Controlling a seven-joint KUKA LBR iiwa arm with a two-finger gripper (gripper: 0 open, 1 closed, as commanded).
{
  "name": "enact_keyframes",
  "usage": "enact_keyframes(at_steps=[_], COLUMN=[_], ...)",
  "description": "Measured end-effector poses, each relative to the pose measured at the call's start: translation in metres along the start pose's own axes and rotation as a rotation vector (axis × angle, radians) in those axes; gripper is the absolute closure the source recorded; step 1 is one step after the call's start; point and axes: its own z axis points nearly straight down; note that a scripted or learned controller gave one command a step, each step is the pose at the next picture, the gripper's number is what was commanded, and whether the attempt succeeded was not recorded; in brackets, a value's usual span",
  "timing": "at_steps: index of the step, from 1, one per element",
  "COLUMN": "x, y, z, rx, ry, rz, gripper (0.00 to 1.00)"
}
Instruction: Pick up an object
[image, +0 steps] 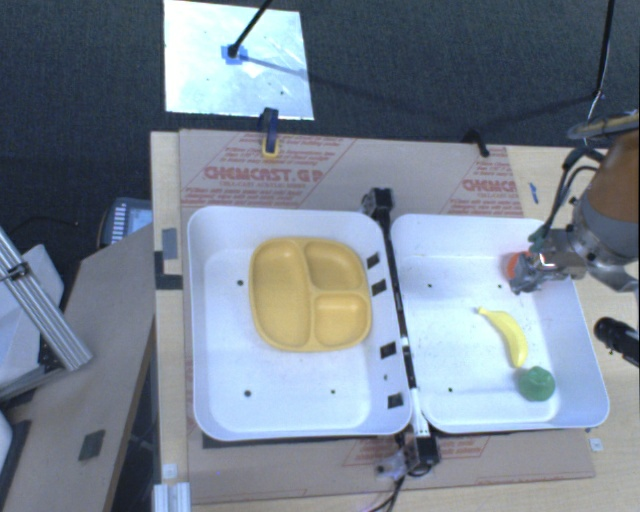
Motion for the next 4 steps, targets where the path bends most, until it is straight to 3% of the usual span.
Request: enact_keyframes(at_steps=[2, 4], x=[0.105, 0.210], y=[0.024, 0.023], z=[0.008, 0.023], rx=[0.005, 0.007], ry=[0.003, 0.004], rz=[-0.006, -0.006], gripper=[1.00, 1.00])
